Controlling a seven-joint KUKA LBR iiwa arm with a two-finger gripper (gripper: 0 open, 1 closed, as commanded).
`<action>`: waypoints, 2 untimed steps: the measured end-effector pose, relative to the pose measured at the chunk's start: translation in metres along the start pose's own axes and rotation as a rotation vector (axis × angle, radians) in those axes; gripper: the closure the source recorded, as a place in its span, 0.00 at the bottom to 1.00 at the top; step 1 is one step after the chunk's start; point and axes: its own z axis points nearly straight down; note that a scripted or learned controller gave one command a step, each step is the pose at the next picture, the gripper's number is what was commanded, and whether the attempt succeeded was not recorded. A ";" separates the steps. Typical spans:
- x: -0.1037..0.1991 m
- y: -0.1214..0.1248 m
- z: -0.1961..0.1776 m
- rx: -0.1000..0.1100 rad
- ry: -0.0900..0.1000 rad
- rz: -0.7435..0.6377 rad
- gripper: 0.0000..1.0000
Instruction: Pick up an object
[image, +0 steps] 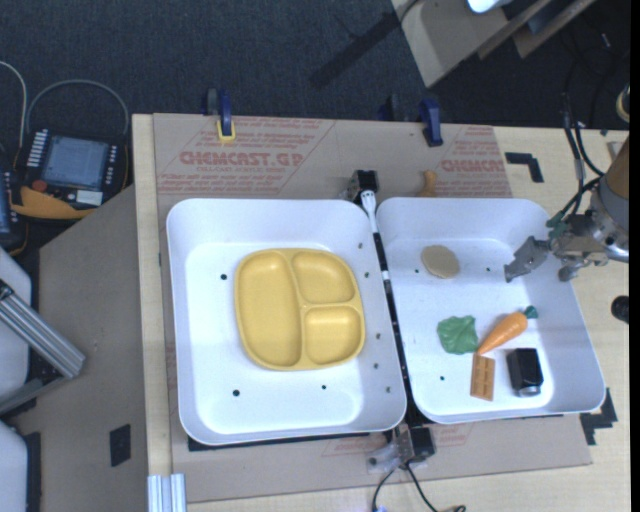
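The right bin (420, 225) holds several small items. They are a tan round cookie (440, 262), a green leafy piece (458, 334), an orange carrot (502, 333), a brown wafer bar (482, 377) and a black block (525, 370). My gripper (545, 267) hangs over the right bin's far right side, above and to the right of the carrot. It is open, nothing sits between its fingers, and it is well apart from the cookie.
The left bin (200, 250) carries a yellow three-compartment plate (298, 306). A raised seam (385, 290) divides the two bins. Cables and the arm's wrist (610, 215) crowd the right edge.
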 end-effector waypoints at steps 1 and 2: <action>0.001 0.003 -0.009 -0.015 -0.004 -0.004 0.00; -0.003 0.011 0.050 -0.012 -0.002 -0.004 0.00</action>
